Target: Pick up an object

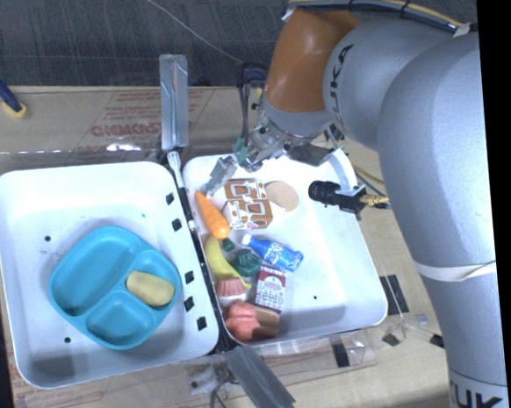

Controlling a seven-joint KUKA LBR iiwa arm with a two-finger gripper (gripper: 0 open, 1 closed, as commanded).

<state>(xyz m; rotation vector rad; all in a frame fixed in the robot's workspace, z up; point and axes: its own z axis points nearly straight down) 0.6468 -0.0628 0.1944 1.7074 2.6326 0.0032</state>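
In right bin point(352, 261), far end: gripper point(235, 162) hangs just above patterned box point(246, 203); we cannot tell its state. We judge box likely target. Risk: crowding. Carrot point(211, 214) touches box's left edge, beige disc point(281, 195) lies just beside right edge; descent could strike a neighbour or slip off flat top. Box: white, orange-brown squares, lying flat.

Orange carrot point(210, 214) lying along right bin's point(352, 261) left wall.
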